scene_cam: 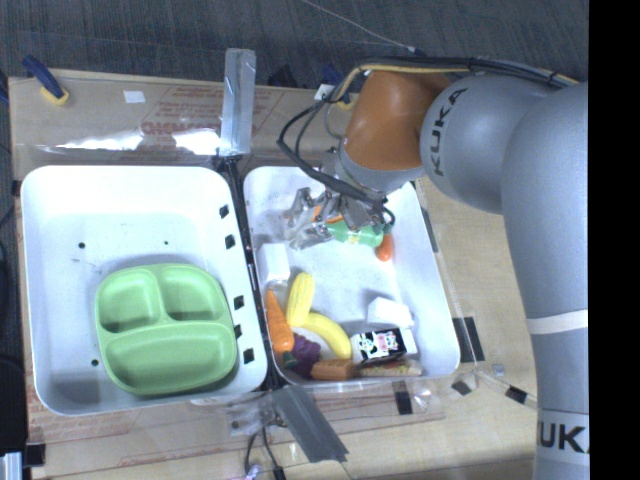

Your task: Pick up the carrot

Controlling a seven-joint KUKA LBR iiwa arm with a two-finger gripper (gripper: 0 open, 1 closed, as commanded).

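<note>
Down along the left wall of the right bin you find the carrot, lying lengthwise with its thicker end toward the bin's near corner, just beside a corn cob and a banana. A purple item and a black-and-white carton sit close by at the near end, with a white block just above the carton. Your tool hangs over the far half of the same bin, well apart from the carrot, next to a green piece with an orange tip; whether it is clenched or released you cannot tell. The left bin carries a green divided plate. Both bins rest on a pale brown table, taped at the edges, and beyond it the floor is dark carpet.
</note>
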